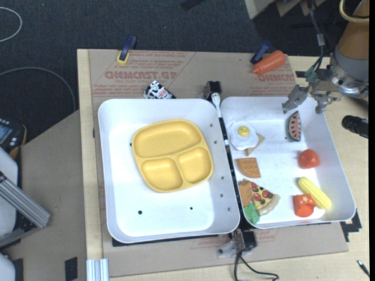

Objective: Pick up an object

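Gripper (309,99) hangs over the far right corner of the right bin (337,157), its two fingers spread apart with nothing between them; one finger (293,100) points down-left and the other sits just right of it. That open stance suits an approach, and the nearest candidate is the watermelon slice (294,126), lying flat just near of the fingers and apart from them. No object has been picked up yet. All loose food items sit in the right bin, presumably the source: a fried egg (243,134) at the far left, a cracker (249,167) just near of it, a pizza slice (258,198) on a green leaf at the near left, a tomato (309,158) toward the right, and a corn cob (314,192) touching a red piece (303,206) at the near right. The items lie mostly apart, which leaves finger room around each, though the corn and red piece would crowd a grasp. The left bin (117,157) holds a yellow divided plate (171,154), likely the receiving side. An orange carrot (269,62) lies on the bench beyond the bins, outside the working area. Judged stage: early, before descent.
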Tool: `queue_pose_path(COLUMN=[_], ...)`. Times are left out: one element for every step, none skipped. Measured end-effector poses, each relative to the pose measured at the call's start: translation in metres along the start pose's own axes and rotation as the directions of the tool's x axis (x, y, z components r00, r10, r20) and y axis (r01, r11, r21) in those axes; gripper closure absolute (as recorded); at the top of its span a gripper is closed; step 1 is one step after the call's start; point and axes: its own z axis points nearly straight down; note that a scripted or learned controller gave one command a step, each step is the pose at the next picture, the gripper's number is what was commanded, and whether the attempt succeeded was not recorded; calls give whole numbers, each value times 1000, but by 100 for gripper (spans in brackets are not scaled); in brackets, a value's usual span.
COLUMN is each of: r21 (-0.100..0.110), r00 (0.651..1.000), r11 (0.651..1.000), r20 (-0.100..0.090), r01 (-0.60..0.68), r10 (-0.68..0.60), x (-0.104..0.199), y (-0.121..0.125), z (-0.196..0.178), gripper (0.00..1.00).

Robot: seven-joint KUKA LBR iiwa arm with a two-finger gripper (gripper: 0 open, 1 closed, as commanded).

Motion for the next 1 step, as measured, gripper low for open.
queue_pose_path(r21=[-15], r00=[1000], r11=[1000], r20=[3], r01=[3], r10=[-3], x=[0], y=[3], z=[-9], gripper=[0])
